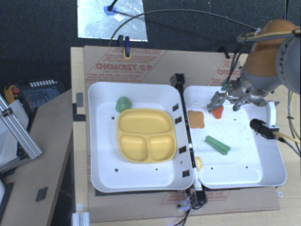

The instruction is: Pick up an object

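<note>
Overhead, the spread end effector [226,102] straddles an upright orange-red piece [217,111], ungripped.

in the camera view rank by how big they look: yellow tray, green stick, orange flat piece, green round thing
1. yellow tray, largest by far
2. green stick and orange flat piece look about alike, so no ranking
3. green round thing, slightly smaller

Arm [275,55] enters from the right edge, orange band high, grey wrist angled down and leftward. Claw [225,103] sits low over the far part of the right bin [263,173], fingers spread apart, one grey fingertip [215,102] left, the other right.
</note>
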Motion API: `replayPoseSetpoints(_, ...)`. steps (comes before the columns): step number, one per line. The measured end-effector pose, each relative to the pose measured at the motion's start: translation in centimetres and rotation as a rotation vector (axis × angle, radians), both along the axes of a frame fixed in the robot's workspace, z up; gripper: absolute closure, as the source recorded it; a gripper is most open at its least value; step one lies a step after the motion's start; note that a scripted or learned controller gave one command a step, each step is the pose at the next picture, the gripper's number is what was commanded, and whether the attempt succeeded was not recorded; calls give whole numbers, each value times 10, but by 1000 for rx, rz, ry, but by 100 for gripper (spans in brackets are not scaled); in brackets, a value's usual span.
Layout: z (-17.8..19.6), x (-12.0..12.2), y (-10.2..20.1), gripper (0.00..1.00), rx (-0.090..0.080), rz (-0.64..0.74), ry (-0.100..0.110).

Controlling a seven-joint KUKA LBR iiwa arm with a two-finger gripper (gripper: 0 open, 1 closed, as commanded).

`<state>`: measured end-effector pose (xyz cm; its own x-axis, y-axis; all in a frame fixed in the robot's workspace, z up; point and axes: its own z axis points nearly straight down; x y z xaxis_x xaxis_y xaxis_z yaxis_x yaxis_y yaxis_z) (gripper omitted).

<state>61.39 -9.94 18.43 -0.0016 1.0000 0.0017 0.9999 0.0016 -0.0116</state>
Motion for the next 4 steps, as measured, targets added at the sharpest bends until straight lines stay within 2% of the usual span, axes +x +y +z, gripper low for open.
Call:
replayPoseSetpoints(1, 7, 3, 0, 0, -2, 2, -13)
replayPoseSetpoints(2, -55, 0, 1, 0, -1, -1, -8)
replayPoseSetpoints(3, -101, 1, 2, 0, -1, -2, -15)
replayPoseSetpoints(4, -86, 3, 2, 100, -1, -2, -22)
